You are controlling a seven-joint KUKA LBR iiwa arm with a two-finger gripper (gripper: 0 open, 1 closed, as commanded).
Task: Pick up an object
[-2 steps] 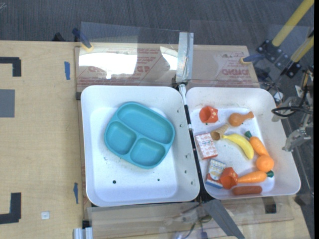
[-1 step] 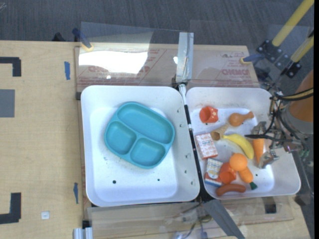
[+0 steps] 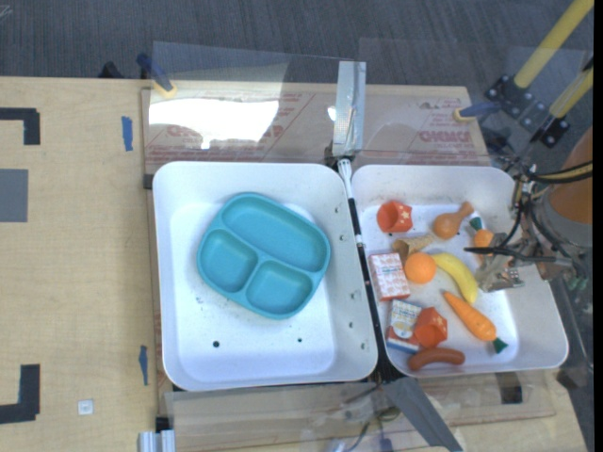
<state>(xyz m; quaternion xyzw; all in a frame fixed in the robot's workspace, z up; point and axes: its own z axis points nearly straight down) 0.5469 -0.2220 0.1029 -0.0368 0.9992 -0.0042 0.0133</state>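
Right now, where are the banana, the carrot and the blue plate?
banana (image 3: pixel 456 275), camera view, middle of its yellow curve.
carrot (image 3: pixel 470 316), camera view, middle of its orange body.
blue plate (image 3: pixel 229 213), camera view, on its upper rim.

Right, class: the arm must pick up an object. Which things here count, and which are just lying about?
In play: gripper, banana, carrot, orange, sausage, right bin.

Lying about: blue divided plate, left bin.

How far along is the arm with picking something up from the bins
Nothing looks picked up yet. The gripper sits low at the right bin's right side, near the banana and carrot, but no item shows between its jaws. Still left: grasp one object and lift it clear.
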